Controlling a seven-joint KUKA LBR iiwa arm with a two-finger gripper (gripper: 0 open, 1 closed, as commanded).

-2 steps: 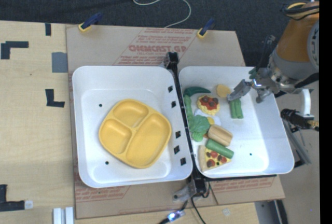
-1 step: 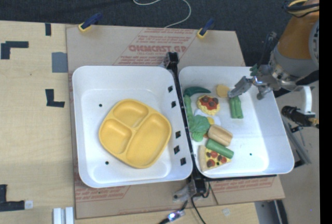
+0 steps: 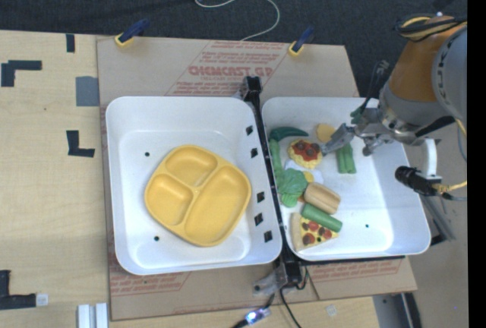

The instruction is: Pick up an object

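Table (image 3: 45, 190): light wood surface with black marks on its left part; a brown cardboard sheet (image 3: 228, 72) lies on it under both bins, held by two blue-and-yellow clamps at its far edge.
Left bin (image 3: 129, 243): shallow and white, holding a yellow divided plate (image 3: 197, 195) with three compartments, lying flat near the middle.
Divider: the two bins meet edge to edge, with black clips along the seam.
Right bin (image 3: 395, 228): white, holding toy food crowded along its left side.
Toy food, far to near: a dark green piece (image 3: 287, 134); a round pizza piece (image 3: 305, 152) with red topping; a leafy green piece (image 3: 290, 184); a tan bread roll (image 3: 322, 198); a green pod (image 3: 322, 217); a pizza slice (image 3: 311, 233) at the near edge.
Other items: a small yellow piece (image 3: 326, 132) and a green bean-like piece (image 3: 345, 159), just right of the round pizza piece.
Jaws (image 3: 338, 140): low over the right bin, between the yellow piece and the green bean-like piece; whether they are spread or pinching anything cannot be told.
Arm (image 3: 425, 83): grey with an orange band, reaching in from the right.
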